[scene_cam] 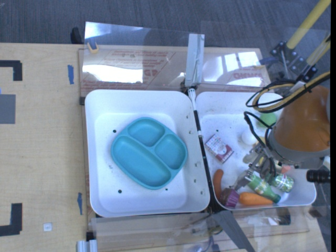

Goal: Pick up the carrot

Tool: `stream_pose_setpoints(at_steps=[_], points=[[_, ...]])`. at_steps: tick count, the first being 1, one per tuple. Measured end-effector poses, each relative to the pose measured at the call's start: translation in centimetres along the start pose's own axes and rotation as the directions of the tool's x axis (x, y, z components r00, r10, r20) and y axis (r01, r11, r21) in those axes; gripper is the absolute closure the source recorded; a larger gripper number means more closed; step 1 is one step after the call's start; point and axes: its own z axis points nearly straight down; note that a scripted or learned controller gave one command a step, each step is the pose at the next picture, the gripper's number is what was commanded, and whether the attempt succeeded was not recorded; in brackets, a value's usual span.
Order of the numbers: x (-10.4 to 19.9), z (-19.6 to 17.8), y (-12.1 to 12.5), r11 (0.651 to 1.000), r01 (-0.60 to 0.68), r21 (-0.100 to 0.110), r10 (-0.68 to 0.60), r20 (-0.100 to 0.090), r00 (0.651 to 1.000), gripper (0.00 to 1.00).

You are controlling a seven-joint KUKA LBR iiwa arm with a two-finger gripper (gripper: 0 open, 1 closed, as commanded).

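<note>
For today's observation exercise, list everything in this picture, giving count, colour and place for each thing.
Bins: two, white, side by side on the bench.
Divided plate: one, turquoise, middle of the left bin.
Carrot: one, orange, near edge of the right bin.
Sausage: one, reddish-brown, right bin by the divider.
Packet: one, red and white, middle of the right bin.
Green bottle: one, lying beside the carrot.
Arm: one, grey and orange, over the right bin.
Gripper: one, low above the bottle.
</note>
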Motion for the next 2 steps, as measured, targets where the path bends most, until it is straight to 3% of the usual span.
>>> stream_pose_setpoints(at_steps=[1, 2], points=[[0.0, -1.1, 0.1, 1.000, -0.002, -0.003, 0.002, 0.003, 1.000, 1.00], [-1.9, 0.2, -2.9, 1.000, -0.014, 0.000, 0.014, 0.000, 1.000, 1.00]])
